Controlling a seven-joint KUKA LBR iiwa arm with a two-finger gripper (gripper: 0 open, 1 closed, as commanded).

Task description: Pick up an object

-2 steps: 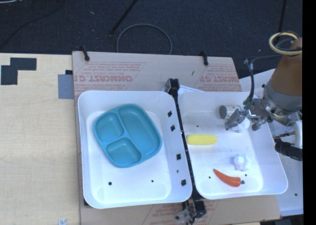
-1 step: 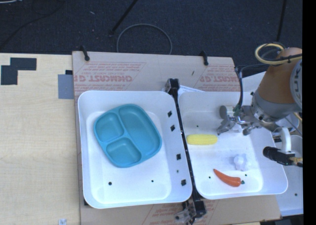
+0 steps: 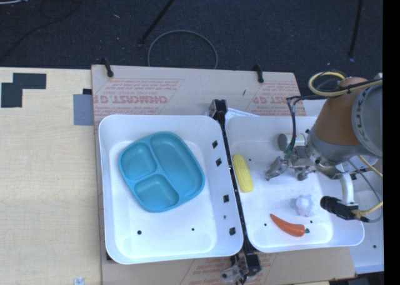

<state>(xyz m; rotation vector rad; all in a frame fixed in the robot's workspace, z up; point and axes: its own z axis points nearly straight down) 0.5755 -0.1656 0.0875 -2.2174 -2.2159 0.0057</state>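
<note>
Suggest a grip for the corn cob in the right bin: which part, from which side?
Grip the corn cob at mid-length, coming straight down, jaws closing across its narrow width. It lies flat, long axis running up-down in the view, close beside the divider wall of the right bin, so the divider-side jaw probably gets little room.

Flat brown cardboard sheet point(image 3: 187, 90) under two white bins carried red printed lettering, upside down from this camera. One block sat left of centre along far edge, above left bin; second block sat near far right corner, above right bin. Both blocks were too small and blurred to read with certainty. More faint red print showed on near edge of same sheet, below bins, also unreadable. No other text, number or brand was readable.
</note>
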